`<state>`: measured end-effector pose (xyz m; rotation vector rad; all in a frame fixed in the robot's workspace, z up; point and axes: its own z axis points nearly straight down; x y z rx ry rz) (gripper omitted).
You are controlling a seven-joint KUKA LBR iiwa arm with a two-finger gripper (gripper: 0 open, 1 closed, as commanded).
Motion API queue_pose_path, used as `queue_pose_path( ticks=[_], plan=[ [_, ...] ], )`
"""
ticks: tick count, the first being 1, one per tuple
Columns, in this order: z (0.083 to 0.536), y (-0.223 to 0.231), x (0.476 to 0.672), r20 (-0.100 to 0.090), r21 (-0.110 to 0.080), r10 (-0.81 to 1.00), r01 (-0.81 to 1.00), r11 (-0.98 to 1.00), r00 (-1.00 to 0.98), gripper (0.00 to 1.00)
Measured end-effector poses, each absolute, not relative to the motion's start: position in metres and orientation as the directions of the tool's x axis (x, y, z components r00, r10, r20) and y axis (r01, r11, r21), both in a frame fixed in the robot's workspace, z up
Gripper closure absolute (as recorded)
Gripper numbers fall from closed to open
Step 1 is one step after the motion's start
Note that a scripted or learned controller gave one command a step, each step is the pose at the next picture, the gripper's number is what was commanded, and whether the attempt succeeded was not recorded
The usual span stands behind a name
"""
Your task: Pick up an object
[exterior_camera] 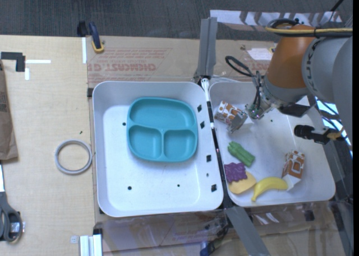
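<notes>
My gripper [253,112] hangs low over the back left part of the right bin [314,137], just right of a small white and orange carton [228,112]. The carton lies tilted near the bin's left wall, touching or nearly touching the gripper's tip. Further forward in the same bin lie a green pickle-like piece [241,153], a purple bunch of grapes [235,171], a yellow banana [269,186] and a second white and orange carton [294,165]. The grey arm with its orange band [289,61] comes in from the upper right.
A teal divided plate [162,129] lies in the left bin [112,193]. On the bench to the left are a tape ring [73,156] and scissors [8,224]. A black cable loops near the right bin's back edge [238,65].
</notes>
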<state>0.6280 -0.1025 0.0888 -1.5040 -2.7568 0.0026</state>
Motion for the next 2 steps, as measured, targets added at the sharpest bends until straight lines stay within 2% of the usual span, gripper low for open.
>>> queue_pose_path(
  ticks=[1, 2],
  plan=[
    [0.095, -0.103, 0.628, 0.001, -0.004, 0.841, 0.841, 0.541, -0.541, 1.00],
    [0.193, -0.049, 0.650, -0.016, -0.006, 0.890, 0.890, 0.455, -0.455, 1.00]
  ],
)
